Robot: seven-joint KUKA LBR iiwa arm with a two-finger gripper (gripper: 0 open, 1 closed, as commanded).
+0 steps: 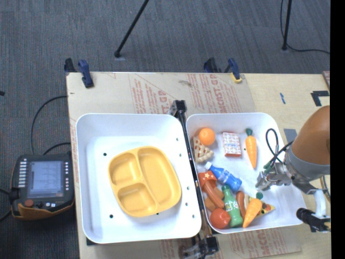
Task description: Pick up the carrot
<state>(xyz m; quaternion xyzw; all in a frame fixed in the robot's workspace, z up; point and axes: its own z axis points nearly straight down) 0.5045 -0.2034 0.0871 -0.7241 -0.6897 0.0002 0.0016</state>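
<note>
Carrot (251,150) near right bin (280,122) rear wall; claw (268,181) just beside.

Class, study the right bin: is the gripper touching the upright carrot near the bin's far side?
Apart. In the camera view, bare white bin floor separates the gripper from that carrot.

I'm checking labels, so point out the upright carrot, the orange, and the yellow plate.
carrot (251,151): camera view, middle of its orange body.
orange (206,136): camera view, centre of the fruit.
yellow plate (144,181): camera view, on the ridge where its compartments meet.
</note>
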